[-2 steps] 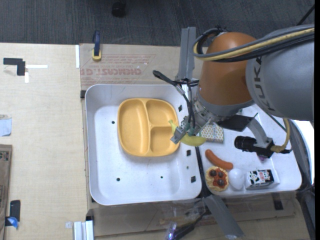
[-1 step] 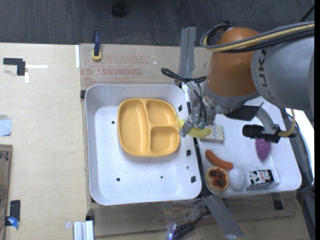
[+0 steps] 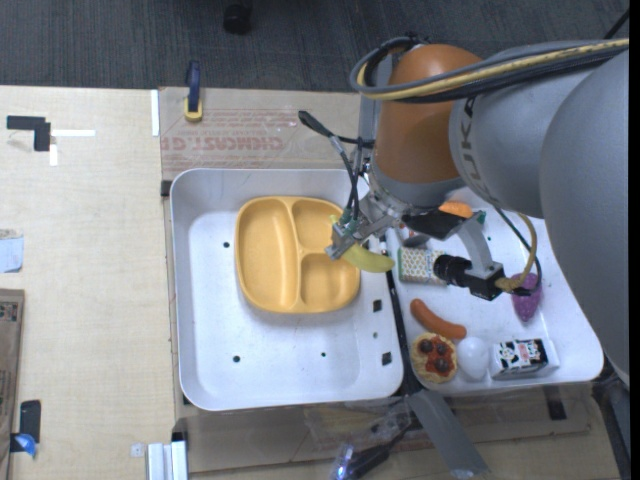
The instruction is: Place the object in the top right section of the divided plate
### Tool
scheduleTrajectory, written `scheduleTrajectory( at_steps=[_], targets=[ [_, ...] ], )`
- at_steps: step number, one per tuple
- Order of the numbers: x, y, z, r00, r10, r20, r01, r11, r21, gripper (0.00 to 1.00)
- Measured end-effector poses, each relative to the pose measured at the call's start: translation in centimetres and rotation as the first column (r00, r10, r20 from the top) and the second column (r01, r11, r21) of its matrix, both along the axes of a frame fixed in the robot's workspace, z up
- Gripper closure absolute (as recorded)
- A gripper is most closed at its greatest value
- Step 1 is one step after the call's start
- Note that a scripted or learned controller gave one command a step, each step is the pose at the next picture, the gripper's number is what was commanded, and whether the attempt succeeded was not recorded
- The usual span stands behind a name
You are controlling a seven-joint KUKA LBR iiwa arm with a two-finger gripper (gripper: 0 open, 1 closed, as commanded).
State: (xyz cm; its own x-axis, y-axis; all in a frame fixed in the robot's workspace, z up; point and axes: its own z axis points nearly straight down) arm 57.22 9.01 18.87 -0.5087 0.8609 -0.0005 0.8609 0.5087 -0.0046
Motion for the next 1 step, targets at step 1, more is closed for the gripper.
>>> scheduleTrajectory(
  at_steps=[1],
  targets=[
    [0.00, 0.00, 0.01, 1.000, 0.000, 0.000, 0.000, 1.000, 0.000, 0.00]
  ],
)
